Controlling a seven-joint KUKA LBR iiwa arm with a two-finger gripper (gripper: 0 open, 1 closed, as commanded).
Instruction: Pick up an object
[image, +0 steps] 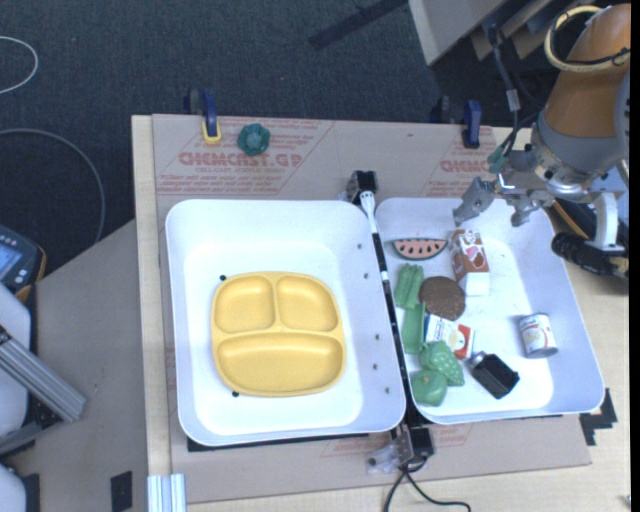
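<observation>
Red letters on the cardboard board (300, 150) under the bins seem to read CHEMCAST GP. My gripper (497, 203) hangs over the far edge of the right bin (570, 330), fingers spread wide and holding nothing. Taking the brown cookie (441, 295) as landmark: the milk carton (470, 257), label too small to read, stands just beyond it; the watermelon slice (419, 247) lies beyond it toward the left bin (190, 330); the small can (537, 335) sits well to its right; the black block (494, 374) lies nearer the camera. The left bin holds a yellow divided plate (278, 332).
</observation>
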